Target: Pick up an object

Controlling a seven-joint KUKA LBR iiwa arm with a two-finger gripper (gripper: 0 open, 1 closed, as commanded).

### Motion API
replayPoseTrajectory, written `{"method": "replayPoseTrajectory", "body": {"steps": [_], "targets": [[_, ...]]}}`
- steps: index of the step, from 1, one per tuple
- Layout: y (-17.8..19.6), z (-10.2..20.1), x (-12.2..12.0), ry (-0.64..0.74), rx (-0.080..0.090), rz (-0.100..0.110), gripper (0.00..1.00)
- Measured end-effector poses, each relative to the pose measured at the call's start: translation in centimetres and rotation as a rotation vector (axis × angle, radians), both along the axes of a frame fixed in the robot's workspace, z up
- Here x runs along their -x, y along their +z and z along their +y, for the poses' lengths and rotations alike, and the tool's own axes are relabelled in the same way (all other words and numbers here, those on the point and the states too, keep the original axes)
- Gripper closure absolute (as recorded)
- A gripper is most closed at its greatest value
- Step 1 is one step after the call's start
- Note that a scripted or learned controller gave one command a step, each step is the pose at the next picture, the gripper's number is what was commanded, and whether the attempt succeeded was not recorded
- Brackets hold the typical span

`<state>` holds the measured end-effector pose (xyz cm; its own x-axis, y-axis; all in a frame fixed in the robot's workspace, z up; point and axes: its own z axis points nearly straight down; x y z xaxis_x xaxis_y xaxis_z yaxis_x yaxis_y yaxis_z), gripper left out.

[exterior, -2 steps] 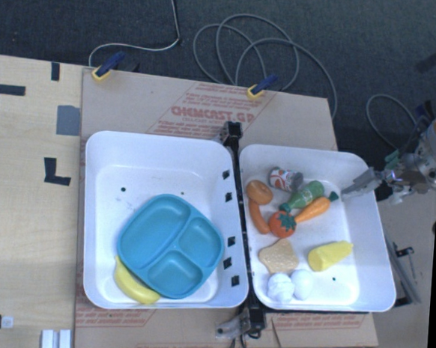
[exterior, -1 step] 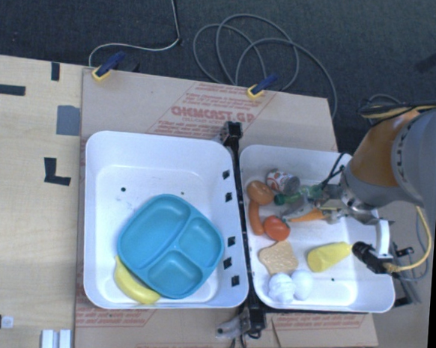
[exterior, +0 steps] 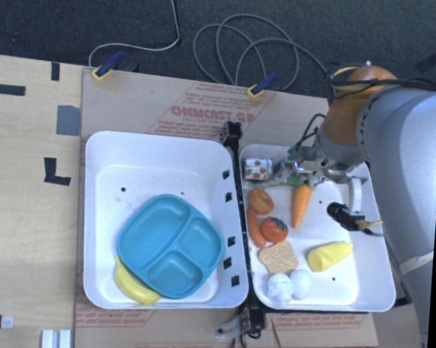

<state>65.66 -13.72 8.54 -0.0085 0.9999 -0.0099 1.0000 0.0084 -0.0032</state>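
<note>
My gripper is low at the back of the right bin, right at the green top end of an orange carrot that lies pointing toward the front. A small printed can lies just to its left. Further forward in that bin are a brown oval piece, a red tomato, a tan cracker, two white balls and a yellow piece. Nothing is visibly lifted off the bin floor.
In the left bin a blue divided plate rests partly over a yellow banana. The black divider separates the two bins. The grey arm covers the right bin's back right corner. Cables loop behind the bench.
</note>
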Motion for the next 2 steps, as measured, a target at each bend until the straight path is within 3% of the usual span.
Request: {"method": "replayPoseTrajectory", "body": {"steps": [1, 2], "targets": [[0.7, -0.1, 0.5, -0.006, -0.006, 0.009, 1.0], [10.3, 8.3, 4.9, -0.004, -0.011, -0.005, 1.0]]}}
